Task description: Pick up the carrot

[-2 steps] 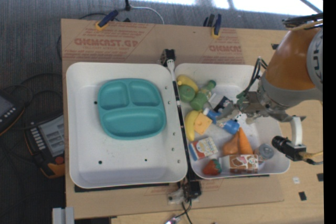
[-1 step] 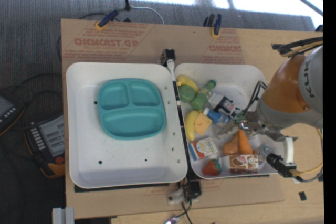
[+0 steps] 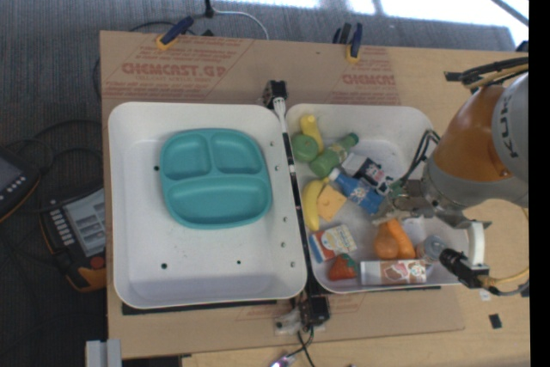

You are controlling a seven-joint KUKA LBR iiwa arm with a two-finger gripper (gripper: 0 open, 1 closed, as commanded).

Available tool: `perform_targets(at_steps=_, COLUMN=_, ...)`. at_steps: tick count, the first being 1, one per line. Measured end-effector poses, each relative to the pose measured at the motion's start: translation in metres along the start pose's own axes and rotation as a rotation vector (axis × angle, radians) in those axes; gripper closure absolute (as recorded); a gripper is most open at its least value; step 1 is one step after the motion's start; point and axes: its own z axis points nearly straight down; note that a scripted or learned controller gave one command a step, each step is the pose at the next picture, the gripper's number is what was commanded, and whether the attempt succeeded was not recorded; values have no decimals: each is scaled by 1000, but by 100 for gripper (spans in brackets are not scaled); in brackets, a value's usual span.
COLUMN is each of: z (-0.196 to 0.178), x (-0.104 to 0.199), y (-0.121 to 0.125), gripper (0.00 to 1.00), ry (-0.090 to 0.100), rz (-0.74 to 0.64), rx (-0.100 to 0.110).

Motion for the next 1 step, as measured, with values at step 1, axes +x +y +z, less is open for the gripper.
perform_targets(at_steps=1, z=-127, x=63, y=10, gripper=100, ry=0, rz=278, rx=1)
